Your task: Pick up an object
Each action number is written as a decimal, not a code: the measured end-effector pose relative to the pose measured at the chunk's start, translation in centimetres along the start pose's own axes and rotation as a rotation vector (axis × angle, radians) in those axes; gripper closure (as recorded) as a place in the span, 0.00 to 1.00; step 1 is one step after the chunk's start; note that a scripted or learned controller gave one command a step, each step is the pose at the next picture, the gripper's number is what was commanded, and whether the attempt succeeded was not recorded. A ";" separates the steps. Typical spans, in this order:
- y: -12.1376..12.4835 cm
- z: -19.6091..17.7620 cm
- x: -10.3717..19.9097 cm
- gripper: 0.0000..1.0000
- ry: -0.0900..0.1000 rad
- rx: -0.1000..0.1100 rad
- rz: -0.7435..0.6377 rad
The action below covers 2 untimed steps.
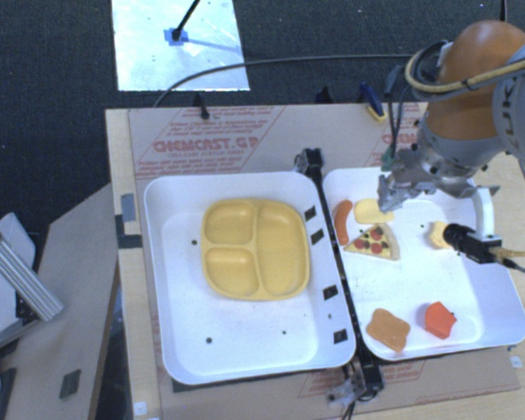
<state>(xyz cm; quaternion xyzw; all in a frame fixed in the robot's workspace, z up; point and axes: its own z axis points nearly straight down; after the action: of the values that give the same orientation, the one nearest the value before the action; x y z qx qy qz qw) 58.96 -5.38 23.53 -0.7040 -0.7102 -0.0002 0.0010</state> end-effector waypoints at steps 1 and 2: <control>-1.8 1.2 5.2 1.00 0.001 0.001 -0.001; -3.7 0.6 10.9 1.00 0.001 0.000 -0.002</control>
<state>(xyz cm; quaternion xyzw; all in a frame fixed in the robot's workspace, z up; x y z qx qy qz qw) 55.19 5.44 22.93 -0.7032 -0.7110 -0.0007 0.0013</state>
